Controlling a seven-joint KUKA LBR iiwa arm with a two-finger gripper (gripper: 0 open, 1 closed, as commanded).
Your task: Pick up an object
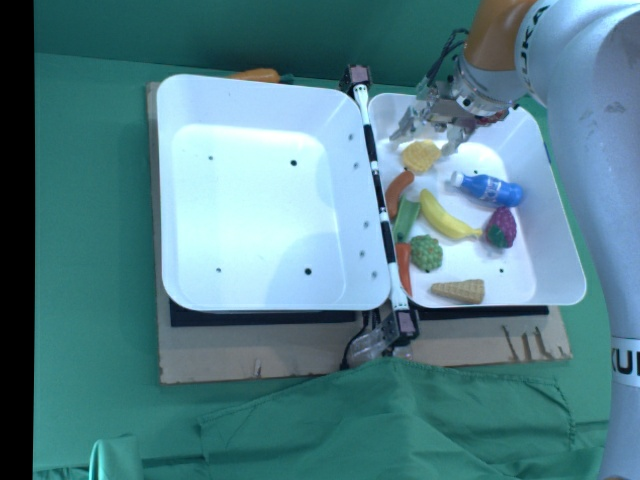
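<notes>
My gripper [432,128] hovers over the far part of the right bin [548,208], fingers spread open with nothing between them. Just below it lies a yellow corn-like piece [421,155]. Further down the bin sit a blue bottle [487,189], a yellow banana [446,220], a dark red berry [501,228], a green broccoli-like piece [426,253], an orange-red chilli [398,190], a carrot [403,265] and a tan waffle cone [459,290].
The left bin [200,108] stands beside the right one, parted by a black-and-white bar [375,183]. An orange object [256,74] lies behind the left bin. Green cloth [400,418] bunches at the front edge. My arm [600,118] rises along the right.
</notes>
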